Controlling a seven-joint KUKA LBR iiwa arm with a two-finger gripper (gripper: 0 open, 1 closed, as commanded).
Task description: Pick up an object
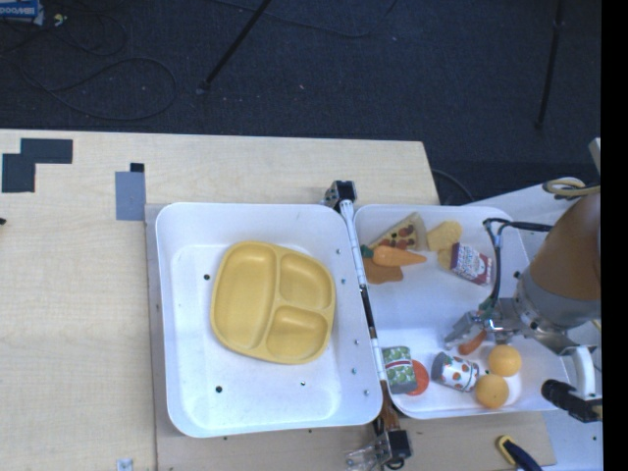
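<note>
The gripper (471, 332) hangs low over the right bin (422, 297), toward the bin's four o'clock side, its metal fingers (461, 327) spread apart with nothing between them. A thin orange piece (472, 343) lies just under the fingertips, touching or nearly so; which, I cannot tell. At about six o'clock from the gripper sits a small patterned can (455, 372) on its side, with two orange balls (497, 375) just beside it at its three o'clock. A green-labelled can (399, 368) and a red disc (418, 380) rest at the bin's seven o'clock corner. Up at eleven o'clock are a toy carrot (397, 256), a pizza wedge (400, 233), a yellow chip (444, 234) and a red-and-white packet (472, 263). The left bin (186, 361) holds a yellow divided plate (273, 301) at its centre.
</note>
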